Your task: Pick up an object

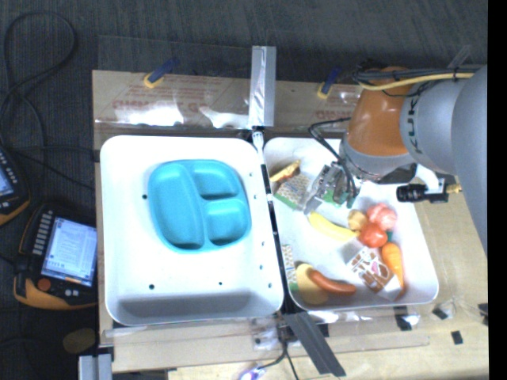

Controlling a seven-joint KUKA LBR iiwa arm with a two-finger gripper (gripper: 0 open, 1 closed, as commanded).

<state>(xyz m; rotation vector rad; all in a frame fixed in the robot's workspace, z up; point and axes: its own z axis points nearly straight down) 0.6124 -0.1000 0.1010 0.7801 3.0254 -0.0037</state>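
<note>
Dark carpet surrounds the bench. Well left of gripper [333, 187]: left bin [119, 236] holding a blue divided tray [198, 203]. Gripper low in right bin [424, 287], likely reaching for a pick; finger spread hard to tell. Banana [331, 226] just below it, tomato [374, 234] and carrot [394, 264] beyond, lower right.

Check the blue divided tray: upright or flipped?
Upright. The blue divided tray lies flat in the left bin, its compartments facing up.

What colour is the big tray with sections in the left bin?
The sectioned tray is light blue, clear in the camera view, lying in the left white bin.
</note>
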